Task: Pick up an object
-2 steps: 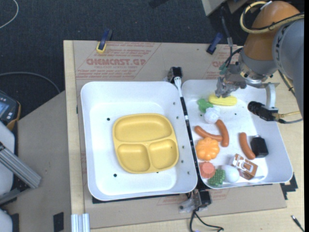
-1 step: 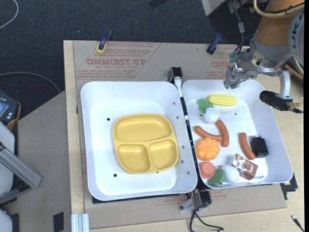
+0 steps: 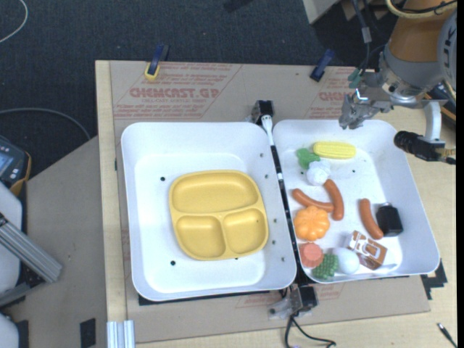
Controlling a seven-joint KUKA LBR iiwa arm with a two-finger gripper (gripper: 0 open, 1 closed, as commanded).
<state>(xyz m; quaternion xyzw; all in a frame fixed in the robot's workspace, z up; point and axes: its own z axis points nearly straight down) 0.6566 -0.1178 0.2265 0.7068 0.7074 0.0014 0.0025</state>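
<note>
My fingers (image 3: 353, 119) hang over the right white bin's (image 3: 413, 194) far rim; whether they're apart, I cannot tell. Nothing is lifted yet: the yellow plastic corn cob (image 3: 334, 150) lies just beside them.

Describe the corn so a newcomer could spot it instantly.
Look in the right-hand white bin, the one crowded with toy food. Near its far edge, just below the gripper, lies the corn cob: the only bright yellow, ridged, elongated piece there.
</note>
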